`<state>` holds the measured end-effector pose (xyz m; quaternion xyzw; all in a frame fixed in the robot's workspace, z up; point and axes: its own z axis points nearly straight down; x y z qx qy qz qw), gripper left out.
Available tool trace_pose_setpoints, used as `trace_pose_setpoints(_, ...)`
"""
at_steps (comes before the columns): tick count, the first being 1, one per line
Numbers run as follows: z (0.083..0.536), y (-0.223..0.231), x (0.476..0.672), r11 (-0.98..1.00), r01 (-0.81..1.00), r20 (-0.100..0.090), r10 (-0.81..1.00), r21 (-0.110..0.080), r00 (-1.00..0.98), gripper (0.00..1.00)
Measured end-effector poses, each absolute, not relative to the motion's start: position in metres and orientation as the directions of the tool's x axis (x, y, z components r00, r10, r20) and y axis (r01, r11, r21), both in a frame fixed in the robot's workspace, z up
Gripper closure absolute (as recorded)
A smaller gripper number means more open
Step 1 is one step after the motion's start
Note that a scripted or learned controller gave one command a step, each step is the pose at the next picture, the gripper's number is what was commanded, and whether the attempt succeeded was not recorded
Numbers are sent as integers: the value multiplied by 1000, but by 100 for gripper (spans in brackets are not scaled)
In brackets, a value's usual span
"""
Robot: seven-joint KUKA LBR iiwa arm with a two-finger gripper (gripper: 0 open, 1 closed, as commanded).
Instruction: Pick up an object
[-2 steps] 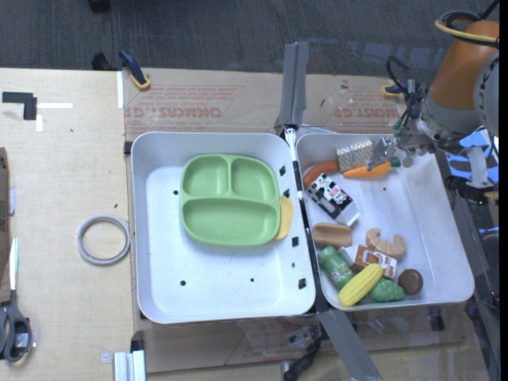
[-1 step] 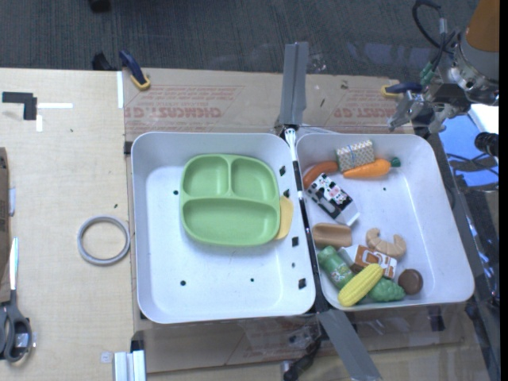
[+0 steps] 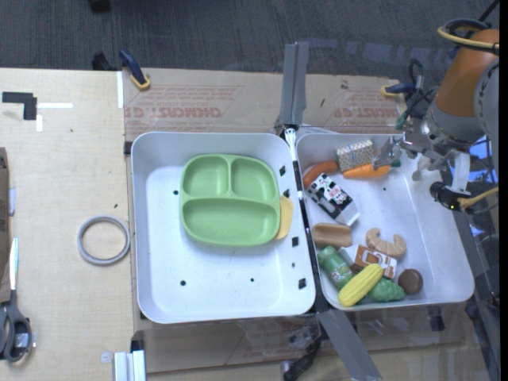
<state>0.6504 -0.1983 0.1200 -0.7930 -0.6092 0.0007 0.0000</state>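
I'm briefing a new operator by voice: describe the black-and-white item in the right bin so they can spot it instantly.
Find the right bin, the one crowded with toy food. Near its upper left, just below the orange carrot, lies a small boxy carton. It alone is white with black cow-like patches; its neighbours are orange, brown, yellow or green.

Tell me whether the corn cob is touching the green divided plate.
Apart. The camera view shows the corn cob in the right bin and the green divided plate in the left bin, with the bin walls between them.
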Motion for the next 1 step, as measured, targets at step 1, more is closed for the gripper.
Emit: trace_pose_setpoints(1, 120, -198, 650, -258, 966, -1, 966, -1, 258, 0)
